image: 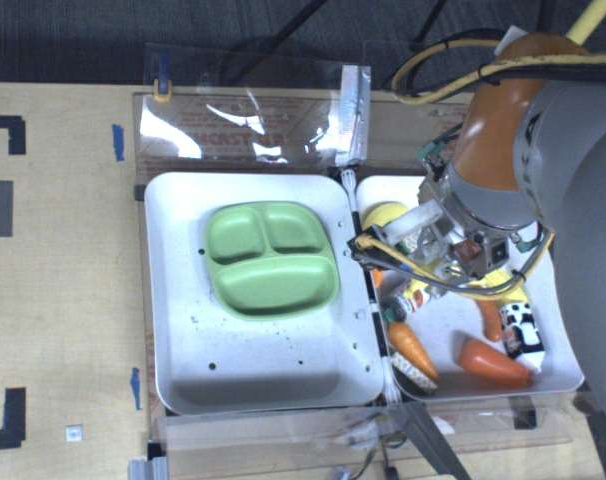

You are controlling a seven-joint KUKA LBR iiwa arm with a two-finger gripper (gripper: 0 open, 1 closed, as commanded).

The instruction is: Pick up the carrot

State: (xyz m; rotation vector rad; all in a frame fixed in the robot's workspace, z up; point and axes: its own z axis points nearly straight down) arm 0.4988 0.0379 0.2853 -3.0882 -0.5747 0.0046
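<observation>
Whether the two-finger gripper (438, 253) on the grey, orange-banded arm is wide or narrow, I cannot tell; cables and wrist hardware hide its tips. It hangs over the right white bin (563, 363), probably because the small orange carrot with a green stem end (408, 342) lies just below it by the bin's left wall. The green divided plastic plate (271, 256) sits apart in the left white bin (183, 348).

No legible text or labels anywhere.

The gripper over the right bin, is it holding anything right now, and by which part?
It cannot be told: the gripper hangs low over the right bin amid cables. The carrot lies on the bin floor, near the gripper.
</observation>
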